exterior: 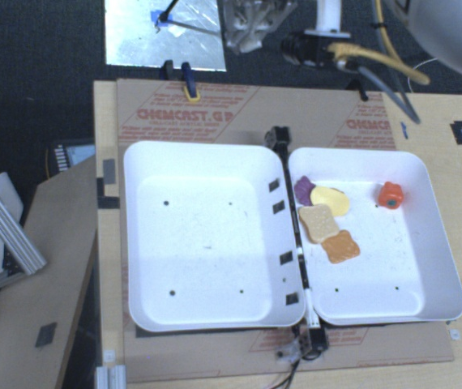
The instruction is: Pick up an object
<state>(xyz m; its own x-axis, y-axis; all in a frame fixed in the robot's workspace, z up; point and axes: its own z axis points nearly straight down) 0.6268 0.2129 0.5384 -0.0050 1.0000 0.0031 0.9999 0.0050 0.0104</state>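
Observation:
The right bin (425, 241) holds several small toy foods. A purple piece (304, 189) lies by the bin's left wall, touching a yellow piece (331, 200). Just below them a tan bread slice (319, 222) overlaps an orange-brown toast piece (342, 246). A red-orange pepper-like toy (390, 194) sits apart near the far right. My gripper (247, 21) hangs high beyond the bench's far edge, well away from both bins and from every object. Nothing shows in its grasp.
The left bin (198, 233) sits beside the right one, joined along a black-clipped centre seam (292, 233). A shiny metal sheet (162, 19) lies on the floor at the back. Yellow and grey cables (377, 59) trail at the back right. An aluminium rail (4, 225) leans at the left.

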